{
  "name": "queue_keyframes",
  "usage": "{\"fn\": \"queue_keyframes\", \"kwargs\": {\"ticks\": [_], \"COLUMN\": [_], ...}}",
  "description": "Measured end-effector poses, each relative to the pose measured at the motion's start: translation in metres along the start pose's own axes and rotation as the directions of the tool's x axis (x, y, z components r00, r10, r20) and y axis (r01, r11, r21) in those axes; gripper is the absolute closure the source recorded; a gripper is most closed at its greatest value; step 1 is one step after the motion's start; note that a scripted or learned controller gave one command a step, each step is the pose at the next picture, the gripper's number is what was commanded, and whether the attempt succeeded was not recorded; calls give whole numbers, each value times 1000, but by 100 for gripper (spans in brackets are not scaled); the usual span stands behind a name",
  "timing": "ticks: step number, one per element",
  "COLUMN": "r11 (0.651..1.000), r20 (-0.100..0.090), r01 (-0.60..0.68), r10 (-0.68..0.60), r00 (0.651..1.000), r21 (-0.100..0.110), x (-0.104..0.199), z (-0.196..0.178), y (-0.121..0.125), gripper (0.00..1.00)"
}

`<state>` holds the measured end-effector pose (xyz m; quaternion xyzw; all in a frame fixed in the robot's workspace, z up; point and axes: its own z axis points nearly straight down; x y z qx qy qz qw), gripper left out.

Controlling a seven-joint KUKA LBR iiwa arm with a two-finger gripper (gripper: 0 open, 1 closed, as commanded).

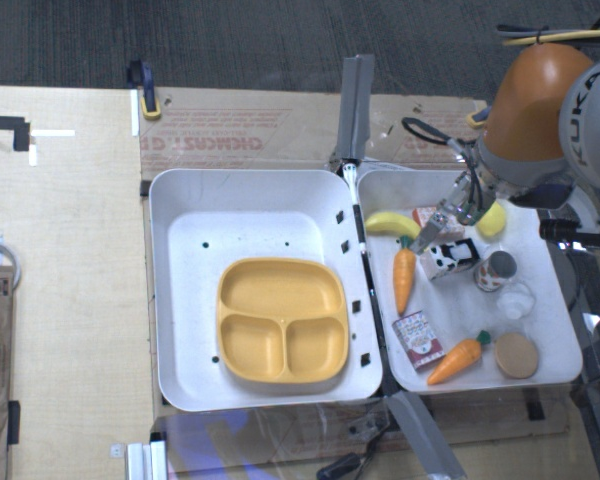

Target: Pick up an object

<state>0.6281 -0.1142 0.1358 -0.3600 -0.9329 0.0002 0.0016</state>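
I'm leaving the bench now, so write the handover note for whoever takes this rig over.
Claw: low in the right white bin, over the black-and-white cow-patterned toy; open or shut is not readable from this view, and nothing is seen held.
Right bin contents: yellow plastic banana, two orange toy carrots, small red printed packet, yellow lemon-shaped toy, small round tin, tan round disc.
Left white bin: yellow three-compartment plastic tray.
Done: arm has reached the objects.
Left: grasp one and lift it.

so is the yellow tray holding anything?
No: the tray in the left bin shows three bare compartments, nothing in them.
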Motion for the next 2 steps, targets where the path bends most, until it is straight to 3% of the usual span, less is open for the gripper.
{"fn": "queue_keyframes", "kwargs": {"ticks": [1, 2], "r11": [986, 985], "r20": [4, -1], "r01": [-166, -171], "r10": [166, 171], "r00": [986, 985], "r21": [-5, 0], "x": [41, 41], "z": [44, 39], "y": [-16, -18], "gripper": [0, 100]}}
